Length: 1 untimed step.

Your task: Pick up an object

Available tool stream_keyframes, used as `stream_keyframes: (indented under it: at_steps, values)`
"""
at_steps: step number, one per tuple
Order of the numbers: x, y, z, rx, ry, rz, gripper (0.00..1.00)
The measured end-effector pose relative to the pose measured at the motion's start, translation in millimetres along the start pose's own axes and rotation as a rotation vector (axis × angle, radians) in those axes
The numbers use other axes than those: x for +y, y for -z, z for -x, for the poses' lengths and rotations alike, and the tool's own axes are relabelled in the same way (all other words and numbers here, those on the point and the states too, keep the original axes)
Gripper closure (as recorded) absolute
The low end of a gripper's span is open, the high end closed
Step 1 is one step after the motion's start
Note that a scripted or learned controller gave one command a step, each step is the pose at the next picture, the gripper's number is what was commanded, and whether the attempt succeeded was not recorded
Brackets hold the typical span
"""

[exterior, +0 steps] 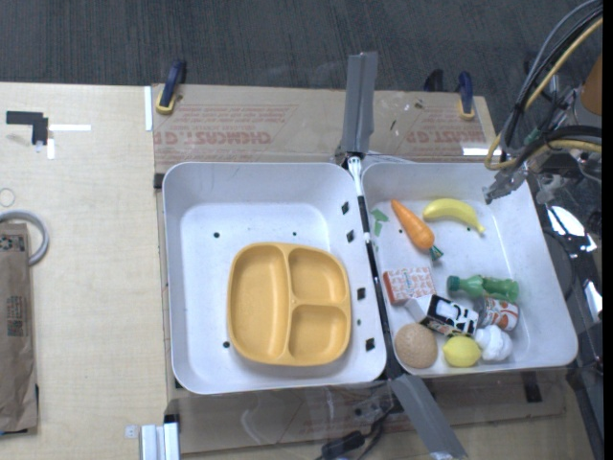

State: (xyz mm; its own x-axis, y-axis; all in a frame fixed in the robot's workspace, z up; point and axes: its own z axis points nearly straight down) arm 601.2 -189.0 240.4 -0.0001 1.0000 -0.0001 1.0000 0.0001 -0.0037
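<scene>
Two white bins sit side by side on the bench. The left bin (192,257) has a yellow divided plate (287,305) lying flat in the middle of it. The right bin (536,257) is where all the small stuff is: a carrot (414,226) lying at a slant near the far left side, a banana (454,213) just to its right, and a green toy (482,287) further toward the near side. Closer still there's a small red and white carton (409,283), a black and white thing (450,316) right beside it, a red and white can (498,314), a brown round thing (416,345), a lemon (462,351) and a white ball (493,343), all bunched up in the near part of the bin.

The gripper (502,182) hangs over the far right corner of the right bin, well apart from the pile and nearest the banana. It's small and half lost in the cables, so whether the fingers are spread or closed, I honestly can't tell. Nothing is visibly between them.
</scene>
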Motion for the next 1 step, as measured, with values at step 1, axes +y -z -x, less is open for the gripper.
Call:
stream_keyframes:
  at_steps: [1]
  values:
    - [-10.7,-77.5,-81.6,-0.001,0.077,-0.001,0.00]
